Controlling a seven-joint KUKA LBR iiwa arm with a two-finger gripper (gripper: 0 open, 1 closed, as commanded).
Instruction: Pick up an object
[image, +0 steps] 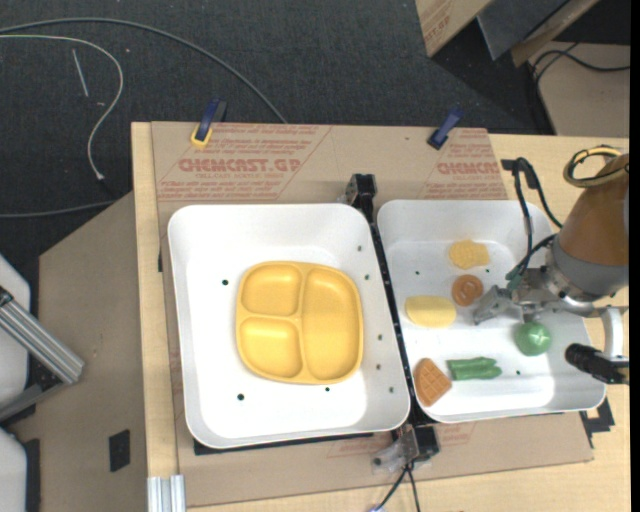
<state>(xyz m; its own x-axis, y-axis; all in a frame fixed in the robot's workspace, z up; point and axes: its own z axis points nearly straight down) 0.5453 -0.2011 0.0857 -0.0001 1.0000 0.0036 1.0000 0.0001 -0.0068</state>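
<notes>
The right bin (500, 225) holds several toy foods: a yellow round piece (468, 254), a brown disc (466, 290), a pale yellow oblong (430, 311), an orange waffle-like piece (432, 381), a green pickle (472, 369) and a green ball (532, 337). My gripper (497, 300) hangs low over the right half of this bin. It is just right of the brown disc and up-left of the green ball. Nothing is visibly held in it.
The left bin (200, 260) carries a yellow divided plate (300, 322). The grey arm with its orange band (596, 228) covers the right bin's far right edge. Blue clamps (208, 122) (444, 128) pin the cardboard at the back.
</notes>
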